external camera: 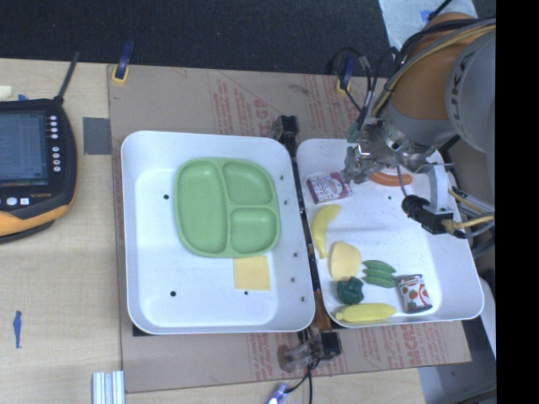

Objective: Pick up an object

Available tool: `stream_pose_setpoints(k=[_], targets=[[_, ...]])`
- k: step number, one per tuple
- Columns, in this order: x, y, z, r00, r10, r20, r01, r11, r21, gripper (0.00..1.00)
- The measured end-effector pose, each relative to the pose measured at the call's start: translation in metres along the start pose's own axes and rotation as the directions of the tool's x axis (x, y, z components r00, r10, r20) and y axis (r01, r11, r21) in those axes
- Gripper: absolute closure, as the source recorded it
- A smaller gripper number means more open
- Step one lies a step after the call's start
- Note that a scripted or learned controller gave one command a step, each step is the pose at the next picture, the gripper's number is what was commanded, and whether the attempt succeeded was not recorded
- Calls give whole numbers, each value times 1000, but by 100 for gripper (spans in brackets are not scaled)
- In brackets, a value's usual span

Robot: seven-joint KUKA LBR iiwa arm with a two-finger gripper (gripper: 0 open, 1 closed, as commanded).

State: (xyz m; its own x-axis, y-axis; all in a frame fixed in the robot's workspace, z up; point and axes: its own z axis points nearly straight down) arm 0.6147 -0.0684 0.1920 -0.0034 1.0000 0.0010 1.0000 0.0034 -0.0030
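Camera view from above: at the far left a handheld control pad (29, 165) with a dark screen and orange rim lies on the wooden bench (59, 310). Next comes a brown cardboard sheet (210, 99) under both bins. The left bin (152, 301) holds a green divided plate (226, 206) and, just below it and touching its lower edge, a flat yellow square like a cheese slice (252, 272). The right bin (446, 263) holds the loose toys: a small pink packet (328, 188) near its upper left corner, a yellow banana (323, 225) beneath that, a pale yellow chunk (344, 260), a dark green lump (350, 290), a green pea pod (379, 272), a long yellow piece like corn (365, 312) along the lower rim, and a small red-and-white can (413, 293) lying near the lower right corner. An orange item (392, 177) peeks out beneath the arm's wrist. The gripper (358, 171) hangs over the upper part of the right bin, just right of the pink packet, its tips close to the packet's edge. I cannot tell whether its fingers are apart or together, and nothing is visibly held between them.
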Motion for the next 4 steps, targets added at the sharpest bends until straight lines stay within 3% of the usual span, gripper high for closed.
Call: stream_pose_setpoints(k=[1,2,3,4], targets=[[-42,42,93,1000,1,5,-1,1000,-7,0],[-104,41,100,1000,2,2,-2,1000,-1,0],[-144,42,-31,1000,0,2,0,1000,-4,0],[-108,-44,17,1000,0,1,0,1000,3,0]])
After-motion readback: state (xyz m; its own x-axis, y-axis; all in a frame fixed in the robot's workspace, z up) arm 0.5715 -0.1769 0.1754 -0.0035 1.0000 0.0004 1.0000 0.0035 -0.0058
